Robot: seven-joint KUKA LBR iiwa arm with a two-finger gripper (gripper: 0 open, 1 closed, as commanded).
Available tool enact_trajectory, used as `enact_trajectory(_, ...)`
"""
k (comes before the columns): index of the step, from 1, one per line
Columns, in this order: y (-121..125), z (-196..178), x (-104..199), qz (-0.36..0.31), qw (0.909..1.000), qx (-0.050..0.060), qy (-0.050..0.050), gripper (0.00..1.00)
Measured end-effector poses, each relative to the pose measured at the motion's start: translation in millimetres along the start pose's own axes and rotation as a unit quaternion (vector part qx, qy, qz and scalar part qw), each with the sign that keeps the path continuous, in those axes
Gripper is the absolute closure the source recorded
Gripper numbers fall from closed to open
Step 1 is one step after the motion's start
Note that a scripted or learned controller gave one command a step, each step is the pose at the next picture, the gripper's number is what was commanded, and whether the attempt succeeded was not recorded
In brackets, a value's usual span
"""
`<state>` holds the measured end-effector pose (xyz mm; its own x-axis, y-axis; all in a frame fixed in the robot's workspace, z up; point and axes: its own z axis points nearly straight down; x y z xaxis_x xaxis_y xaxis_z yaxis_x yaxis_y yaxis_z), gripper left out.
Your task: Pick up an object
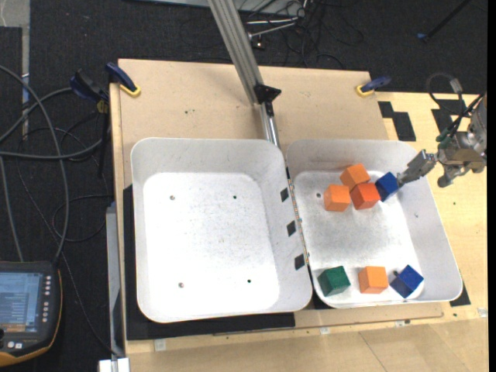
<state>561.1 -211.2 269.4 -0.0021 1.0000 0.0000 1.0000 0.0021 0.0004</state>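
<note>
Pale wood forms the worktop [194,99], on which two white bins sit side by side. The right bin [434,231] carries the blocks: three orange ones clustered at the back, a blue block [387,185] touching them, and a green, an orange and another blue one along the front wall. The gripper [418,166] is seen just beside the blue block, entering from the right; whether it is open or closed cannot be told. A clean pick is best made by centring over that block, clear of its orange neighbour [364,196].
</note>
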Motion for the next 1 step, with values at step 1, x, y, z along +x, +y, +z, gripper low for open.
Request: enact_trajectory(1, 0.0, 0.0, 0.0, 0.000, 1.0000, 0.000, 0.000, 0.00)
